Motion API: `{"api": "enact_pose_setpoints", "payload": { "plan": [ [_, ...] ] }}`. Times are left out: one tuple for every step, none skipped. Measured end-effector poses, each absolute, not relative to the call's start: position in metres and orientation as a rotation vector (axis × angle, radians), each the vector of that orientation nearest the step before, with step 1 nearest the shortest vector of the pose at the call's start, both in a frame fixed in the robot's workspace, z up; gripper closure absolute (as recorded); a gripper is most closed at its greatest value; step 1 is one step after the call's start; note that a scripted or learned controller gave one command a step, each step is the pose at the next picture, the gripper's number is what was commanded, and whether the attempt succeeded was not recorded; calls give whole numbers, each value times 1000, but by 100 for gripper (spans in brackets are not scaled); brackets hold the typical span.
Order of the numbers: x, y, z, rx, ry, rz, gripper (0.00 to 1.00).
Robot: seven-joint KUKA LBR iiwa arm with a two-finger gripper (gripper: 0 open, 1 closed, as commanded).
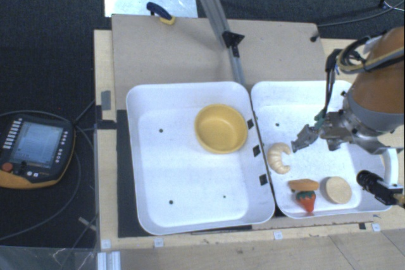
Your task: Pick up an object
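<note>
Croissant [279, 157], lying at the left edge of the right bin [304, 97] beside the divider, is approached by the gripper [302, 138] just to its far right, nothing seen held, presumably as the nearest target.

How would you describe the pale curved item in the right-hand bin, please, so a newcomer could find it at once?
Start at the right bin. Near its left wall, just below the gripper, lies a cream croissant-shaped piece. It is curved like a crescent, unlike the flat round disc and the red-and-orange item lower down.
</note>
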State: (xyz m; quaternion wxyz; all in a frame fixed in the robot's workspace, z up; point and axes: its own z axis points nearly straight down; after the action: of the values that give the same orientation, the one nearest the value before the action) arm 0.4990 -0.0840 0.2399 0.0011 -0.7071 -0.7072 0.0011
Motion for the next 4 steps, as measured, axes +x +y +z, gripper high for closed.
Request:
{"api": "enact_pose_setpoints", "payload": {
  "plan": [
    [496, -82, 198, -2220, -2220, 3, 0],
    [487, -82, 141, -2219, -2219, 4, 0],
    [488, -82, 153, -2222, -2222, -2, 100],
    [490, -88, 197, -2224, -2224, -4, 100]
  ]
}}
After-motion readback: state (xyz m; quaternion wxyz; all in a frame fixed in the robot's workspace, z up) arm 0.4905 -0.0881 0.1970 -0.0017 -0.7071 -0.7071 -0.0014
